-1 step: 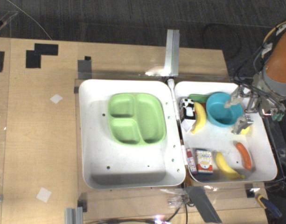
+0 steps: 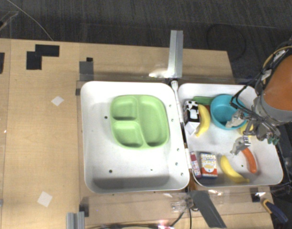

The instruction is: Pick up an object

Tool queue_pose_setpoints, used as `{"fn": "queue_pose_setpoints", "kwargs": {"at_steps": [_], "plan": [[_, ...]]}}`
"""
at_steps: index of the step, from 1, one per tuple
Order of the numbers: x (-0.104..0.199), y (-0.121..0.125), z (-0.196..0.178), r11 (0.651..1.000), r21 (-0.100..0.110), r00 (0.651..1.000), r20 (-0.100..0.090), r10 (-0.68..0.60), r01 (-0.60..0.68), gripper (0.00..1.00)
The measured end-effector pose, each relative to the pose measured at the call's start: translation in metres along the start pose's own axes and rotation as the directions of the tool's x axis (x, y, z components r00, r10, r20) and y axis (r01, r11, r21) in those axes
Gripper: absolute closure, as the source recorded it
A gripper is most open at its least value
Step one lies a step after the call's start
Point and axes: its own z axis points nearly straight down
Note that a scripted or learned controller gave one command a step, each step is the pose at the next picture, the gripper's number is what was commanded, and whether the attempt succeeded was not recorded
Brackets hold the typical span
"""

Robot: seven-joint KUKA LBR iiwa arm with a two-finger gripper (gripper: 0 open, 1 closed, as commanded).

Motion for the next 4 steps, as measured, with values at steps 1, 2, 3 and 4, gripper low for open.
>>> {"fn": "queue_pose_setpoints", "kwargs": {"at_steps": [1,2,3,4], "plan": [[-0.038,0.035,0.055,0.995,0.004,0.995,0.017,-0.096,0.096,0.00],[-0.093,0.059,0.056,0.998,0.021,0.997,-0.049,0.060,-0.059,0.00],[-0.032,0.042,0.055,0.976,-0.001,0.976,0.014,0.216,-0.216,0.00],[-0.051,0.064,0.056,0.931,-0.004,0.931,0.015,0.365,-0.365,0.00]]}}
